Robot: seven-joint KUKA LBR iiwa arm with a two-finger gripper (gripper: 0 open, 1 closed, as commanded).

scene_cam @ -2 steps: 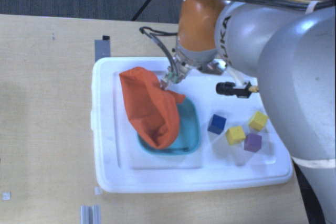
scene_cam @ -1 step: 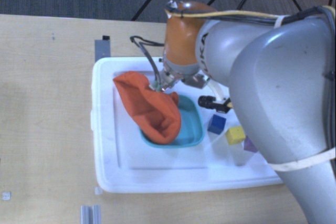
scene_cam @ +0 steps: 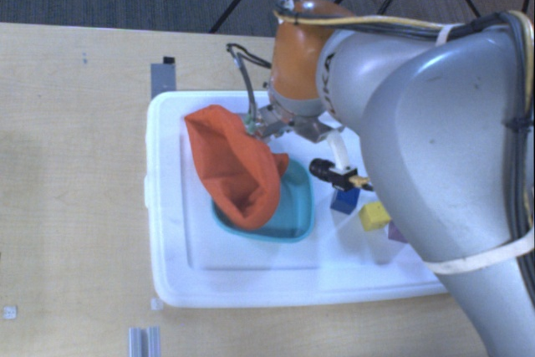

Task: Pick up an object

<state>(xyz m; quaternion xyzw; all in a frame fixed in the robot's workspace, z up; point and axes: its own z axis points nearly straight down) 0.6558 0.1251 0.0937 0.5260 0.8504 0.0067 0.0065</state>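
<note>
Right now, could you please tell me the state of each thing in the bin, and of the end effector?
orange cloth: crumpled, draped over the teal dish's left part.
teal dish: upright on the bin floor, partly covered.
blue block: loose on the floor, right of the dish.
yellow block: loose, close beside the blue block.
end effector: at the cloth's upper right edge; contact unclear.
</note>
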